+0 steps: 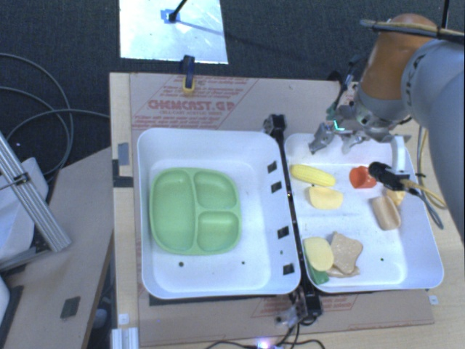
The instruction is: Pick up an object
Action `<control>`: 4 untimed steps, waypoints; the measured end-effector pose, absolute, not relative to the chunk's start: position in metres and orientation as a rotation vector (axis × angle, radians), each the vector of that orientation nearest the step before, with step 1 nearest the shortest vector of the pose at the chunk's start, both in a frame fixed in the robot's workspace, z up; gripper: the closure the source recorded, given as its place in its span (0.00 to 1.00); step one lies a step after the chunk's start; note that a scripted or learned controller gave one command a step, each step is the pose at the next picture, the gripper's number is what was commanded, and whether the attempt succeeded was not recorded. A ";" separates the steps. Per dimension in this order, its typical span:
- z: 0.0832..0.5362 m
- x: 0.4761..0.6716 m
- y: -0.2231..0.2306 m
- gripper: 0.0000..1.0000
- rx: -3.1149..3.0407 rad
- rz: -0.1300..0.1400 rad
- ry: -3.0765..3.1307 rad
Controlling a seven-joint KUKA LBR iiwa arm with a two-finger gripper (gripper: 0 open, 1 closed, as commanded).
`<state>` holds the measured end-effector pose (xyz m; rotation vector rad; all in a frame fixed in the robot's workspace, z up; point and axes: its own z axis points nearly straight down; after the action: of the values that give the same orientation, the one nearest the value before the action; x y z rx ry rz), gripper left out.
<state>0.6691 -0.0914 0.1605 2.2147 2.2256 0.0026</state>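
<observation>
Dark carpet floor [58, 20], cardboard-topped counter [218, 100], two white bins on it. Nothing picked yet. Fingers [318, 142] hang over the far edge of the right bin [407, 260], toward the counter's far right corner, spread apart with nothing between them. All of the grab is left: choose a piece, descend, close, lift.

Candidates are all in the right bin, closest first:
- 1 yellow corn cob [313, 174], just counter-front of the fingers
- 1 red piece [361, 177]
- 1 pale yellow chunk [325, 198], touching or nearly touching the cob
- 1 tan roll [386, 213], toward the counter's right edge
- 1 round yellow slice [318, 253] and 1 toast slice [346, 253], side by side near the front edge
- 1 green scrap [317, 275] under the slice, mostly hidden

7 pieces total. Left bin [145, 140] carries 1 green three-part plate [195, 211].
</observation>
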 end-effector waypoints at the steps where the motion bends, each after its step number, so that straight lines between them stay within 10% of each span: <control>1: 0.091 0.595 -0.116 0.00 2.216 0.001 2.225; 2: 0.085 0.515 -0.111 0.00 2.222 0.001 2.219; 3: 0.097 0.519 -0.113 1.00 2.215 0.006 2.213; 4: 0.108 0.521 -0.113 1.00 2.215 0.009 2.211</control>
<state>0.5205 -0.1125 0.1075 2.2146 2.2108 0.0093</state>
